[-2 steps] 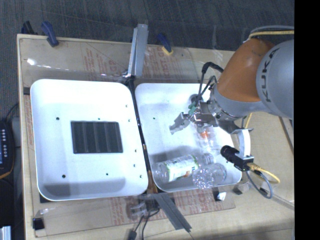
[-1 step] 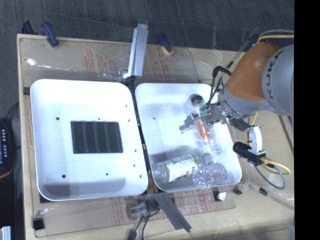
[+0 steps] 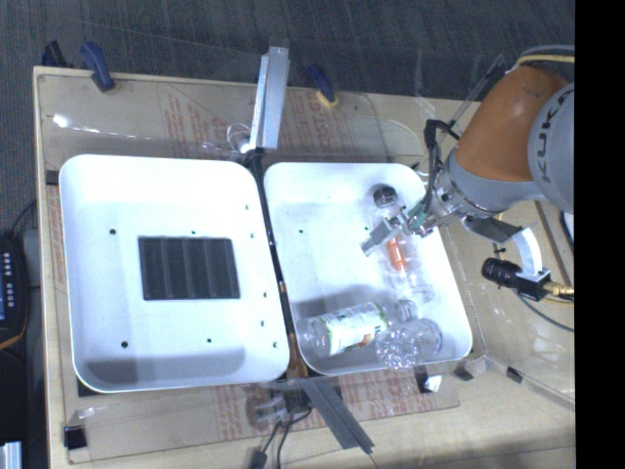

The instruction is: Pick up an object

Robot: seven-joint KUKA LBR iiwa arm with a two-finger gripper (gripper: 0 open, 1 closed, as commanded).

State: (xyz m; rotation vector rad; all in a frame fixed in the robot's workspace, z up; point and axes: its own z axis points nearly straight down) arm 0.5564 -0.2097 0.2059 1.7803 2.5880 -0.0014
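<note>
Dark carpet floor (image 3: 195,8) (ribbed) behind wooden bench (image 3: 49,115)

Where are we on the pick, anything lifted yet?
Done: the arm has reached into the right bin; the end effector sits low over its upper half, beside the small orange-labelled bottle. In hand: nothing visibly between its fingers. Left: grasp and lift. The green-labelled bottle and the clear crumpled bottle lie along the bin's near edge; the left bin holds a dark ribbed block.
</note>
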